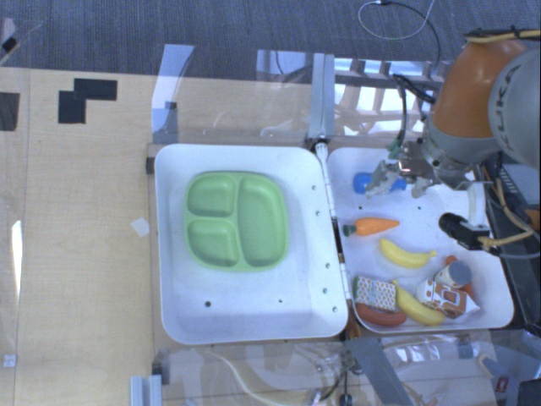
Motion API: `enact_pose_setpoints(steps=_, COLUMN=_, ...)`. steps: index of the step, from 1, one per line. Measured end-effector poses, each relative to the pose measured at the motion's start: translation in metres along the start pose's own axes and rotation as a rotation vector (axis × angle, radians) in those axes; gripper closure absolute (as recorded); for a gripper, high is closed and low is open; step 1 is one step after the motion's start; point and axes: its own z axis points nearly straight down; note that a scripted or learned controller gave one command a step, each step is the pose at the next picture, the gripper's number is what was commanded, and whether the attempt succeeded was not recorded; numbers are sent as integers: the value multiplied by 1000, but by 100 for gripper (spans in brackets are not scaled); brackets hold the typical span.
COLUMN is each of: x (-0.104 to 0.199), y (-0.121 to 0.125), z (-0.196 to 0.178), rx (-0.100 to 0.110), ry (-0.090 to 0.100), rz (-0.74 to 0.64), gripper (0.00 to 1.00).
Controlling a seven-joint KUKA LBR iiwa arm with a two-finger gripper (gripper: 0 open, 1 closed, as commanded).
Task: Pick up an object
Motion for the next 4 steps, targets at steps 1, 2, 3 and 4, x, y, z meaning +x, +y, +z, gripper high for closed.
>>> enact_pose_setpoints(steps=1, x=-12, y=-39, z=81, rx=-27, ry=-3, rz=-11, gripper=0)
enact_pose_setpoints(steps=2, x=-16, y=-62, z=96, rx=-12, ry=-3, rz=-266, gripper=0)
enact_pose_setpoints(steps=3, x=-15, y=-59, z=83, rx=-20, ry=-4, rz=-267, gripper=100)
enact_pose_setpoints(steps=4, x=25, y=-49, z=-7, rx=-5, ry=-1, rz=-322, gripper=100)
